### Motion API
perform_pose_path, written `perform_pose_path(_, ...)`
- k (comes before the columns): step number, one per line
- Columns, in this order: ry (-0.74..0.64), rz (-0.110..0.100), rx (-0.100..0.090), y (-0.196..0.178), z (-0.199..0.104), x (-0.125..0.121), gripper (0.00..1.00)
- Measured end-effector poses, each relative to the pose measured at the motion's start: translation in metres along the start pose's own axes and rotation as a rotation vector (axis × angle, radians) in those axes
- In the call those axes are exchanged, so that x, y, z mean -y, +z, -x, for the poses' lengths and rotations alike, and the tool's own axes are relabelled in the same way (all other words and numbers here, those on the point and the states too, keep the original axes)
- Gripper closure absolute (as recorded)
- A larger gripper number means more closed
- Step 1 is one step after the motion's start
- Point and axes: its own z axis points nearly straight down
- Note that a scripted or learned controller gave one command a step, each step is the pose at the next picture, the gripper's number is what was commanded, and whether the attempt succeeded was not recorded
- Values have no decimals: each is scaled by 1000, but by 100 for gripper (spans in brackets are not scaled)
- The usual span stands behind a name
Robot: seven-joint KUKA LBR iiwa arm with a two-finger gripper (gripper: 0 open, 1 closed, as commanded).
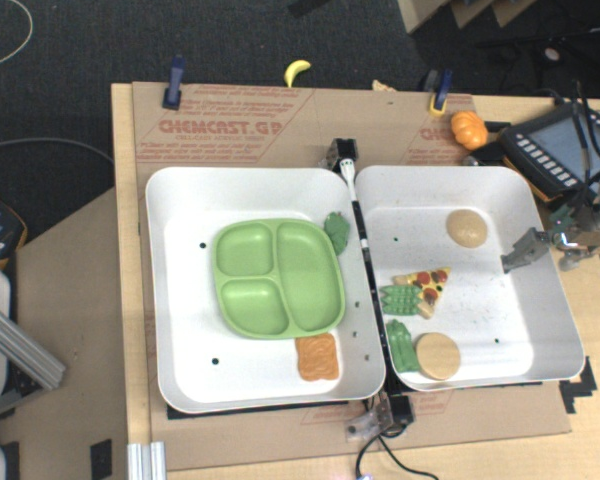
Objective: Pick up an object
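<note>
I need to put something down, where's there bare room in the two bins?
Right bin: bare floor between the tan disc at back and pizza slice; also its right half. Left bin: crowded by the green tray; a strip along the left wall is free.

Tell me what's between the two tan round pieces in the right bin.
The pizza slice lies roughly between the upper tan disc and lower one, seen from above.
</note>
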Motion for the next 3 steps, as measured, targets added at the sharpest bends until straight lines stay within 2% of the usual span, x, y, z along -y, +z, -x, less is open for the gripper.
perform_pose_path(1,-3,-10,-5,133,-4,-47,0)
perform_pose_path(2,-6,19,3,-35,-39,-51,0)
perform_pose_path(3,2,-12,-4,79,-33,-21,0)
